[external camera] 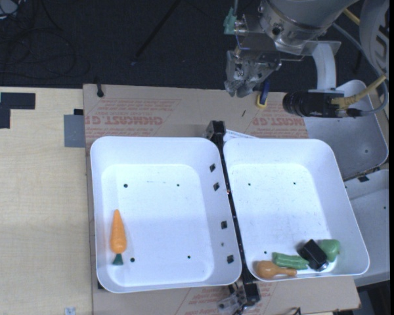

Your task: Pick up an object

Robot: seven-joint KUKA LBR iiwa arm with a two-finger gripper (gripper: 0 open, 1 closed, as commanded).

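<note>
The grey two-finger gripper (244, 84) hangs above the bins' far edge, its grip state impossible to tell; likely approach stage; next, descend toward the orange plastic carrot (118, 233) in the left white bin (154, 151).

smooth glossy white plastic bins (154, 151), matt brown cardboard sheet (151, 113) under them, pale wood-grain benchtop (33, 202), shiny plastic-looking toy carrot (118, 233)

arm (302, 12): grey shell | orange band on top | metallic wrist block, teal fitting
</note>
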